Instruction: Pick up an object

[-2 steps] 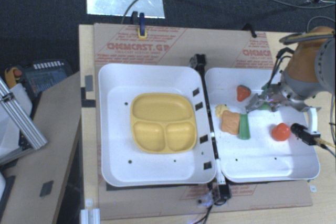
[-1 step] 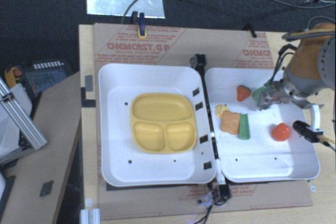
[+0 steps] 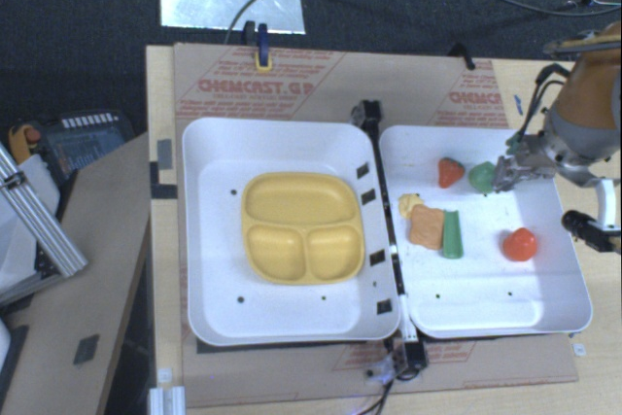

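A small green object [image 3: 480,176] is lying in the upper part of the right bin [image 3: 486,306], and the gripper [image 3: 502,178] is sitting right against its right side, low over the bin floor. Whether the jaws are apart or together cannot be told from this angle, and nothing is showing between them.

Just left of the green object, almost touching it, a red-orange piece [image 3: 449,172] is resting. Lower and to the left, a tan-orange block [image 3: 426,226] is lying with a green stick [image 3: 452,234] pressed along its right edge and a small yellow bit [image 3: 410,205] at its upper left corner. A red ball [image 3: 519,244] is sitting apart toward the lower right of the bin, below the gripper.

In the left bin [image 3: 214,306], a yellow divided tray [image 3: 301,226] with three compartments is lying in the middle.

The arm [image 3: 588,107] is reaching in from the right edge of the frame, its orange band high at the upper right and the grey wrist slanting down and left to the gripper. Both bins are sitting on a cardboard sheet [image 3: 292,85] on the worktop [image 3: 160,73].
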Motion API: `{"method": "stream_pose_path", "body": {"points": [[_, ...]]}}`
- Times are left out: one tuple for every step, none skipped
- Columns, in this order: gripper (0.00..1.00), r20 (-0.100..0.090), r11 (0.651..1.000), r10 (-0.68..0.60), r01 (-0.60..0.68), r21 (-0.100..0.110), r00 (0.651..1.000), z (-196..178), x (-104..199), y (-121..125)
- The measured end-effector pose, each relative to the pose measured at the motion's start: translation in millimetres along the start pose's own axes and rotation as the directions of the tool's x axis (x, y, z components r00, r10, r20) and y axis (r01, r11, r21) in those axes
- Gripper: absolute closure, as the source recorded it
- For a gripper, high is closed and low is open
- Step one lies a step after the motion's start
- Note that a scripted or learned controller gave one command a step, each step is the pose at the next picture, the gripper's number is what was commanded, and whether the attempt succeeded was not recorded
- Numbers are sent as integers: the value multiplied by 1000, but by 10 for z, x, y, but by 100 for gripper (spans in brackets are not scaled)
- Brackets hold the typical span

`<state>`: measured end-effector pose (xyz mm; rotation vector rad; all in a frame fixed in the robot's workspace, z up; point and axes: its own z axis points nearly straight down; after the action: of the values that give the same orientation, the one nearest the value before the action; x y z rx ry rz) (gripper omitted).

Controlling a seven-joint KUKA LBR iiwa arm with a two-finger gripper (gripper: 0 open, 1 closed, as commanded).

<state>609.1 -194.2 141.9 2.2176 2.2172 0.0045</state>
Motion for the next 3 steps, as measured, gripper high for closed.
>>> {"method": "stream_pose_path", "body": {"points": [[100,1,1000,-2,2,-1,1000,-633,-66,17],[100,1,1000,-4,4,-1,1000,-1266,-85,-20],[100,-3,1000,-9,9,4,1000,-1313,396,-89]]}}
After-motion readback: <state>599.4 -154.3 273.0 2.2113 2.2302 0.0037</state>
